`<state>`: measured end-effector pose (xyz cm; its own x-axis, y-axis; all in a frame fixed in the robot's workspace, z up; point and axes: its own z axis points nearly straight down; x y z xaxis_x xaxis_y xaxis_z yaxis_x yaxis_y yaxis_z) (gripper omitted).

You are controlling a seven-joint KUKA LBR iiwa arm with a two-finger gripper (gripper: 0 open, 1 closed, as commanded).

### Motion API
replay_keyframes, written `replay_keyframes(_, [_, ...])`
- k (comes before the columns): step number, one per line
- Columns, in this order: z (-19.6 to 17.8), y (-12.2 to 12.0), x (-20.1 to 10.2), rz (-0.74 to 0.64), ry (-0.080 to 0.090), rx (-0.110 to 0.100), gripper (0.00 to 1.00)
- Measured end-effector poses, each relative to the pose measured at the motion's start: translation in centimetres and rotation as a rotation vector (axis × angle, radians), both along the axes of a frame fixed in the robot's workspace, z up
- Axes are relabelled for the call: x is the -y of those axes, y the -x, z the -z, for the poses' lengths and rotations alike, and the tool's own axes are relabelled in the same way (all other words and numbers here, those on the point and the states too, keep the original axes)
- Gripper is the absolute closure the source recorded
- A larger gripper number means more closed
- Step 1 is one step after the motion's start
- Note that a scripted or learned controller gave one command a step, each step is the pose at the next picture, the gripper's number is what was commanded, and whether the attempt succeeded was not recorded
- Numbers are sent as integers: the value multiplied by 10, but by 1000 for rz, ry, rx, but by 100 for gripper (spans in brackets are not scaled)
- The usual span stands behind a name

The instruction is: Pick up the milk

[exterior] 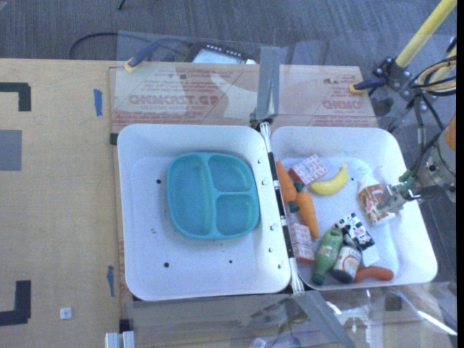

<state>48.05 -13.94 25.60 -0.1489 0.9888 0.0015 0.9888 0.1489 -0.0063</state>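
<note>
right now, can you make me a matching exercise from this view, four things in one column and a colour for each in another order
Things:
1. divided plate in the left bin
2. banana
3. bottle
4. carrot

Colours:
a. orange
b. green
c. teal
d. yellow

Pairs: 1-c, 2-d, 3-b, 4-a

Even, soft overhead light, faint shadows, slightly blurry, glare on clear panels.
</note>
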Motion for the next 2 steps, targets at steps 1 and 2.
replay_keyframes(1, [64, -28, 38, 101, 0, 0, 100])
replay_keyframes(2, [32, -3, 27, -8, -1, 0, 100])
